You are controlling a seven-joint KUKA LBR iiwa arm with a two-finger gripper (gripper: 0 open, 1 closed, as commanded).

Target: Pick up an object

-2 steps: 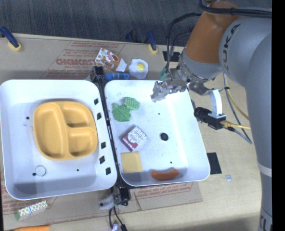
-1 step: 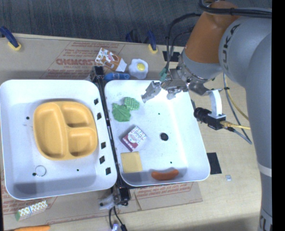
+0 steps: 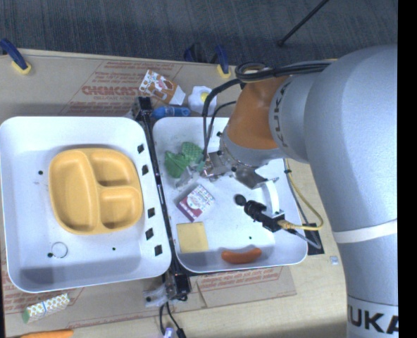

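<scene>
The grey arm with its orange band reached in over the right bin, and its jaws hung at the green leafy toy in that bin's upper left; whether they were open or gripping could not be told. The left bin held a yellow divided tray. In the right bin lay a maroon packet, a yellow block and an orange sausage, long axis running left to right along the near wall.
</scene>
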